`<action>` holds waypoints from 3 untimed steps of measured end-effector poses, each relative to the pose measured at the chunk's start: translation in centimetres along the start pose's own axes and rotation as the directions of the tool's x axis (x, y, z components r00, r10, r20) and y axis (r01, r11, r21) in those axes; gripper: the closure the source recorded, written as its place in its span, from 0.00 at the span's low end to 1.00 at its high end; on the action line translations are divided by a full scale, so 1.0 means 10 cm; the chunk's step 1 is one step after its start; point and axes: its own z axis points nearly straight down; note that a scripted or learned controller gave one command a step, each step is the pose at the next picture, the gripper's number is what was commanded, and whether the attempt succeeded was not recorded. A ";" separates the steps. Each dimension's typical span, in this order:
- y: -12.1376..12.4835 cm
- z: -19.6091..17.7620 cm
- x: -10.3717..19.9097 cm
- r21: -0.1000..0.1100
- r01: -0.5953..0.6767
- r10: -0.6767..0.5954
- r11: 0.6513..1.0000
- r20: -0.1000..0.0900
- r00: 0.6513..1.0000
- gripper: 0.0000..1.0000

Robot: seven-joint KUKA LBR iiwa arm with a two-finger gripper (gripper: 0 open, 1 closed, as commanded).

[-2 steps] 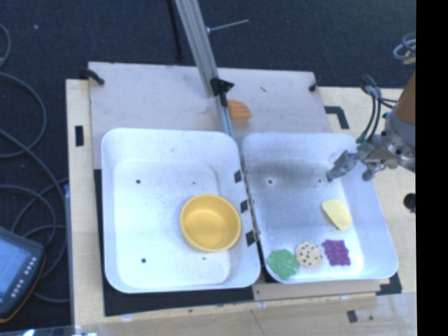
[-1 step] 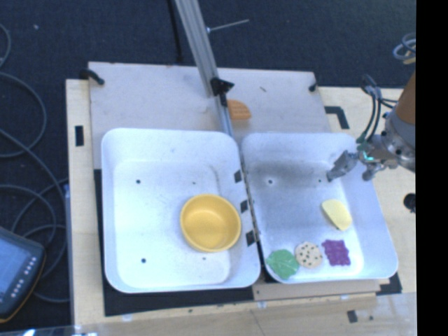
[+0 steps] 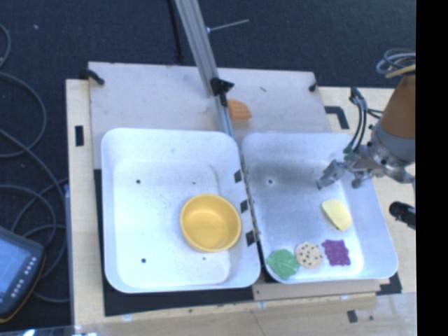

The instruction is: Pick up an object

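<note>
Nearest the camera, along the front edge of the right bin (image 3: 364, 268), three small things sit in a row: a green round piece (image 3: 283, 263), a speckled cookie-like disc (image 3: 308, 255) just beside it, and a purple ridged piece (image 3: 337, 252) next along.

The gripper (image 3: 339, 173) hangs over the right bin's upper half with its fingers spread apart and nothing between them. Its nearest candidate is the pale yellow wedge (image 3: 337, 214), lying flat on the bin floor just in front of the gripper and apart from the front row. Further out, in the left bin (image 3: 126, 187), a yellow bowl (image 3: 210, 222) stands upright near the inner wall; an orange thing (image 3: 238, 110) lies on the table (image 3: 280, 96) behind both bins.

The step in hand looks like the approach. The yellow wedge seems the best target: close, isolated, clear on all sides. To do it well, centre the fingers across its narrow width, come straight down to the floor, and close before lifting; its low, rounded shape may slip if caught off-centre.
</note>
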 end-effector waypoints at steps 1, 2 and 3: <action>0.03 0.43 -0.03 0.000 -0.004 0.004 1.000 0.000 1.000 0.00; 0.03 0.82 -0.04 -0.002 -0.005 0.005 1.000 0.001 1.000 0.00; 0.04 0.68 -0.05 -0.008 -0.007 0.007 1.000 0.002 1.000 1.00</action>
